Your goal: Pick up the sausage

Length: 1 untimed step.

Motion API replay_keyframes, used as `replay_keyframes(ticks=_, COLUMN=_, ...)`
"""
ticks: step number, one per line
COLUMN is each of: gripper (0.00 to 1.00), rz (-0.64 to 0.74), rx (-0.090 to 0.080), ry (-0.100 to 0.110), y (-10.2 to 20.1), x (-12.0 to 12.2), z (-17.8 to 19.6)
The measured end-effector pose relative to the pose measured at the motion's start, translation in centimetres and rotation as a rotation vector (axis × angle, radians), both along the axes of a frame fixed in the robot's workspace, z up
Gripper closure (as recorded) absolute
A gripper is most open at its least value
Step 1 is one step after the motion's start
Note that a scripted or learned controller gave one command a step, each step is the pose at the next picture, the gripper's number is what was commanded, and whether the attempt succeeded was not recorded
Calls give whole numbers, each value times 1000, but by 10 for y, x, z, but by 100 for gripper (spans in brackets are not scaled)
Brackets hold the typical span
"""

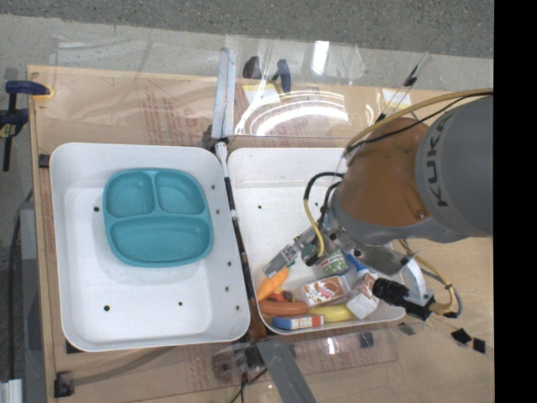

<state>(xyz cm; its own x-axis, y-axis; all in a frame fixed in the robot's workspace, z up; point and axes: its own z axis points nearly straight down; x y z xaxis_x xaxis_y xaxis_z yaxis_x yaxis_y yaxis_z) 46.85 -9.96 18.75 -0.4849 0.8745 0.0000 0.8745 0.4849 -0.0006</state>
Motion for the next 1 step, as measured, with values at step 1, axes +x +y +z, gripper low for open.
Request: replay_keyframes(ticks=1, gripper=0, rz=22, rx=0, ry=-3, y=-40, x=-15, z=-92)
